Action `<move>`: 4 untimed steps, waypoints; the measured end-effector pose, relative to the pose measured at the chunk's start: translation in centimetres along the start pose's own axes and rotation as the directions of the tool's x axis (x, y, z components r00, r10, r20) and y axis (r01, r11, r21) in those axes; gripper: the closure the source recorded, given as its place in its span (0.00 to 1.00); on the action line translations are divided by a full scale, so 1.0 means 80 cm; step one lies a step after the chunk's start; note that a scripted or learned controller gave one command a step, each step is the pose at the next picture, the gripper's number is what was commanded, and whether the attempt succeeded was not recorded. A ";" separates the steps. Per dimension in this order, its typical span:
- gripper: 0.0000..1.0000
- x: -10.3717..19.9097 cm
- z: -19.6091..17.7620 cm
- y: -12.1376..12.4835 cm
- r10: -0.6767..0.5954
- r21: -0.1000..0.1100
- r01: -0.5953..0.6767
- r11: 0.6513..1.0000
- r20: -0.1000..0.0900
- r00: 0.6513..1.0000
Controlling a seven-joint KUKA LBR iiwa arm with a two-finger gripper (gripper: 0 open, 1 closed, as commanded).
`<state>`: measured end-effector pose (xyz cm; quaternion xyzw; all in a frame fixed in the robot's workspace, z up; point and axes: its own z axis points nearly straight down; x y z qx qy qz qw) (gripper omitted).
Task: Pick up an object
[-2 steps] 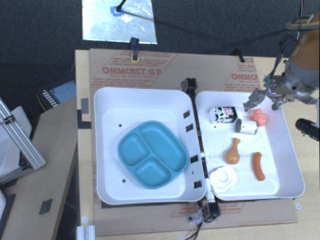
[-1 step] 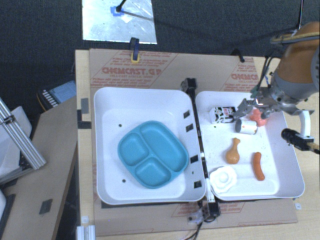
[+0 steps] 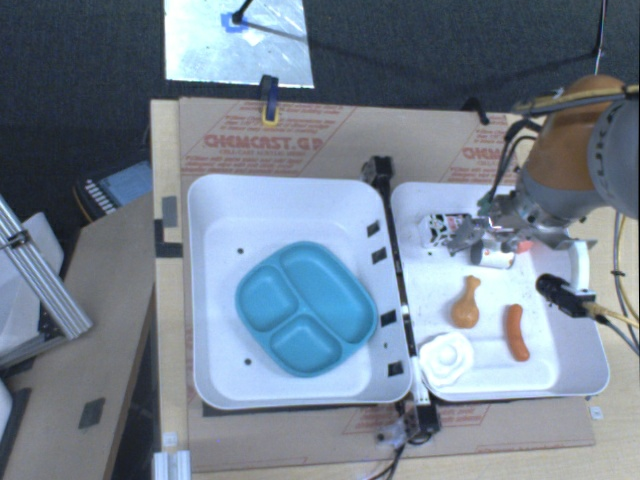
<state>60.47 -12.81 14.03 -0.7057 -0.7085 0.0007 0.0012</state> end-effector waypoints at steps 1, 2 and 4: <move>0.00 -0.004 0.034 0.008 0.004 -0.026 -0.003 1.000 0.009 1.000; 1.00 -0.006 0.020 0.010 0.004 -0.031 -0.004 1.000 0.013 1.000; 1.00 -0.010 -0.140 0.006 -0.001 -0.012 0.001 1.000 0.003 1.000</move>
